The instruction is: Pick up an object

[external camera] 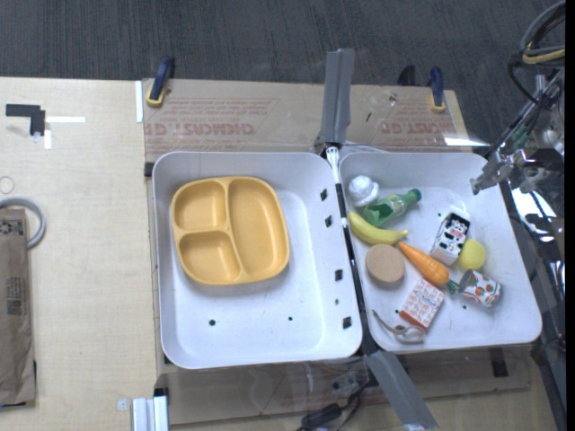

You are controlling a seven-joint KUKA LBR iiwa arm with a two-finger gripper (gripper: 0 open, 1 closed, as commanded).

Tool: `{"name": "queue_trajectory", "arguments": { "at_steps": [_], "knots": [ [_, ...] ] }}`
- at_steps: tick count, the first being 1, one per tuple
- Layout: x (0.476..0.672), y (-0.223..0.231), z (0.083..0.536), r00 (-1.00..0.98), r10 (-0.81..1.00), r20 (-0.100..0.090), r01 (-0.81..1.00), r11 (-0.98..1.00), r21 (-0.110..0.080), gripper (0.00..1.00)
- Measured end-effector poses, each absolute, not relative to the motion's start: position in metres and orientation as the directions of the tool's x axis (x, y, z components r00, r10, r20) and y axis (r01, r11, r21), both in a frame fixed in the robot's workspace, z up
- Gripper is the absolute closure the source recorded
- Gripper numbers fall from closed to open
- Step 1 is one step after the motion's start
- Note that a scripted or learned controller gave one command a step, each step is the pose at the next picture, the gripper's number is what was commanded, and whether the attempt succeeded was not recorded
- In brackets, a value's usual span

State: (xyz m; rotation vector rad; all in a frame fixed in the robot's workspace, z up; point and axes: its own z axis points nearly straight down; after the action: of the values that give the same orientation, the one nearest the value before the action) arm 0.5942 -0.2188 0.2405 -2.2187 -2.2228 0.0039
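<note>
- object candidates all lie in the right bin (526,326), lower right of the frame: a banana (375,231), a carrot (422,263), a green bottle (393,206), a white ball (362,188), a tan disc (384,264), a small milk carton (452,236), a lemon (473,255), an orange-and-white box (421,304) and a small juice carton (479,288).
- the pincer (503,171) sits at the upper right edge of that bin, at the end of the arm coming in from the right of the frame; whether it is wide or narrow, i cannot tell, and nothing shows between its tips.
- the nearest things lie down and to the left of the pincer: the milk carton first, the lemon just beyond it toward the bottom of the frame.
- the carrot's long axis runs from upper left to lower right; the banana's runs much the same way, curving.
- the left bin (180,330) holds a yellow divided plate (231,230), well apart from the pincer, so i judge the right bin's cluster the likelier target.
- the cluster is tight: carrot touches the disc, which could spoil a grasp.
</note>
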Motion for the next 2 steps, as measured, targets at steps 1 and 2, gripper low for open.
{"name": "queue_trajectory", "arguments": {
  "at_steps": [1,2],
  "knots": [
    [0.5557,-0.1984,0.0977,-0.229,0.973,0.000,0.973,0.229,-0.002,0.00],
    [0.5623,-0.1885,0.0918,0.000,1.000,-0.001,1.000,0.000,0.000,0.00]
  ]
}}
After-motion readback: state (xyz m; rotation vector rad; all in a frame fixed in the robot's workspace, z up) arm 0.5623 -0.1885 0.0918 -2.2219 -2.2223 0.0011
